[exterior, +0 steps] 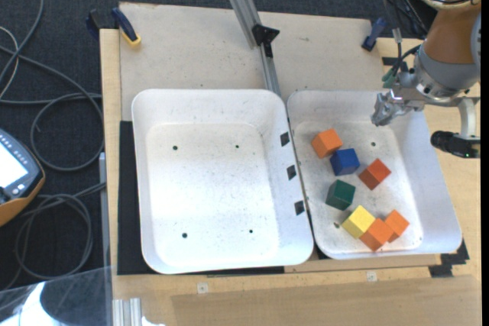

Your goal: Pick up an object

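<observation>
A pale worktop (199, 42) carried two white bins. The hand (382, 112) hung above the right bin (432, 187), its grip impossible to judge, carrying no visible object. Judged approach: next, descend onto the nearby orange cube (327, 142) or blue cube (345, 161).

Single fixed camera above bench (199, 50), slanted down, both bins (153, 164) framed.
</observation>
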`<state>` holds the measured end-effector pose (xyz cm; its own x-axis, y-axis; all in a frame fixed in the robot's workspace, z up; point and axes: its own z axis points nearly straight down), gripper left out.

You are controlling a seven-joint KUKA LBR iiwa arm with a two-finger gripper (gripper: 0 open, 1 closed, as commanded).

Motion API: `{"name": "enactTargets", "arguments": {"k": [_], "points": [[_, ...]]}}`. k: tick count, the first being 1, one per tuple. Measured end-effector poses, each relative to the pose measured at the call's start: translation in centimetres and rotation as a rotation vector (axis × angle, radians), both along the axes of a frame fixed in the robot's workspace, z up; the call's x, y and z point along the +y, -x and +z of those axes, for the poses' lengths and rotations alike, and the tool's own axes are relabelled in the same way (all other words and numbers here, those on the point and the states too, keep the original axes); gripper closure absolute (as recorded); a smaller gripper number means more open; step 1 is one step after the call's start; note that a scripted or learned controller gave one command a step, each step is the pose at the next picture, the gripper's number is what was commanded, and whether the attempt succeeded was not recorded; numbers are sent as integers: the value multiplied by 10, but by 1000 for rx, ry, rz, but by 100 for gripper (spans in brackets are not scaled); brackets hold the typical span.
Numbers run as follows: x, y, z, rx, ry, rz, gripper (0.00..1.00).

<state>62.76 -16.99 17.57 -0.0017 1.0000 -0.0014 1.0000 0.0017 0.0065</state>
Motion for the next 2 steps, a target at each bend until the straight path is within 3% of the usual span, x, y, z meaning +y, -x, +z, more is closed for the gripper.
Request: {"name": "enactTargets", "arguments": {"k": [1,2], "points": [[2,-1,66,-3,1,0,100],[2,-3,97,1,0,0,100]]}}
